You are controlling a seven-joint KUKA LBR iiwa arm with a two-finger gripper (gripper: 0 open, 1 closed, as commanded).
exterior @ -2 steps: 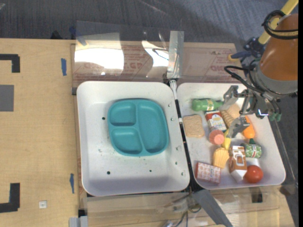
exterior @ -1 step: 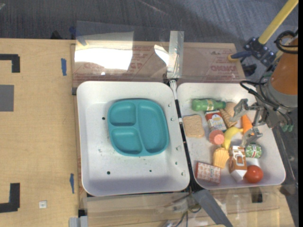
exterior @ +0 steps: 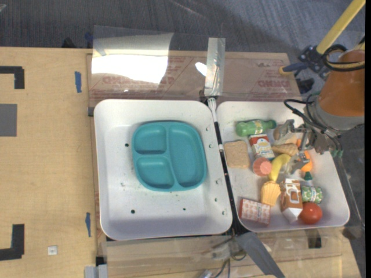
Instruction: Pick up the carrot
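The carrot [exterior: 306, 165] is a small orange piece with a green top, lying near the right wall of the right bin [exterior: 339, 181]. It sits among several toy foods, beside a yellow banana [exterior: 279, 165]. The gripper [exterior: 305, 145] hangs low over the right bin's upper right part, just above and behind the carrot, under the arm's orange band [exterior: 345, 91]. The gripper's dark body hides part of the carrot's top end. Whether it touches the carrot is unclear.
The left bin [exterior: 110, 155] holds a teal divided plate [exterior: 170, 155]. Crowding the right bin are a green bottle [exterior: 255, 126], toast [exterior: 236, 153], yellow corn [exterior: 269, 193], a pink box [exterior: 255, 210], a milk carton [exterior: 291, 198] and a red tomato [exterior: 311, 214].
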